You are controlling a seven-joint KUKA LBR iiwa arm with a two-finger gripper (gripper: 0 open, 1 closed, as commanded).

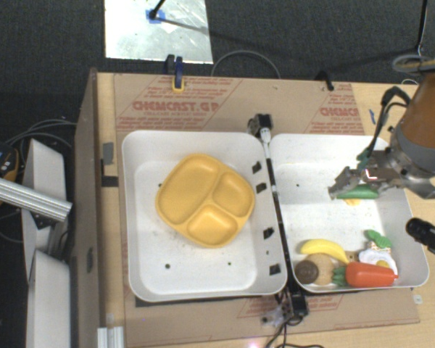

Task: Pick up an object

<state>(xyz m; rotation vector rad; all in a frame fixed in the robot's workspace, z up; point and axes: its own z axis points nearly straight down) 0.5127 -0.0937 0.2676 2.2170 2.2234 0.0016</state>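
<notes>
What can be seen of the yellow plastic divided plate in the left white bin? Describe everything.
The yellow plastic divided plate looks like smooth, matte moulded plastic with a rounded-square outline. Raised ridges split it into three compartments: one large on the left, two smaller on the right. It lies flat, right way up, turned slightly askew, near the middle of the left white bin, touching only its floor.

1. Two bins side by side on bench point(203, 100): left bin point(141, 216), right bin point(312, 158), touching along a shared middle edge.
2. Divided plate point(205, 199) lay in left bin, near its centre.
3. Toy foods clustered in right bin's near corner: banana point(323, 249), potato-like piece point(307, 270) before it, carrot point(368, 274) to the right, small leafy toy point(378, 242) behind carrot.
4. Gripper point(346, 186) hung over right bin's far half, a bean-like item point(361, 192) right at its tip, contact unclear.
5. Arm point(424, 133) entered from right.
</notes>
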